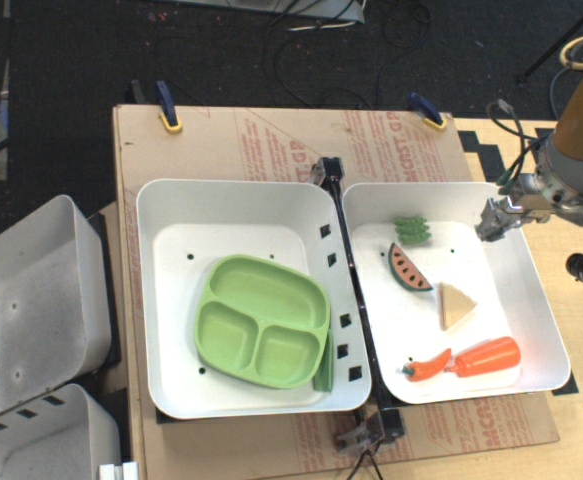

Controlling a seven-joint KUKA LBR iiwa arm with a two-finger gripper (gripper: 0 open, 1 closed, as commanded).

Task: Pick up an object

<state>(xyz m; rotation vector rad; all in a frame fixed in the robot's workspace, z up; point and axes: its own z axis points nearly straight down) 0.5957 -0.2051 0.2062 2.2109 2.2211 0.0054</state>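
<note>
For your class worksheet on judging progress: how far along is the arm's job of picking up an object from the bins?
Done: nothing lifted; the watermelon slice, the wedge, the carrot and the green leafy piece all lie in the right bin. In hand: the gripper sits at that bin's upper right rim. Left: reach, grasp, lift.

1. The arm (579, 133) reaches in from the right edge, its orange band high above a grey wrist.
2. The gripper (493, 222) points down and leftward at mid-height.
3. Its small dark tip is blurred.
</note>
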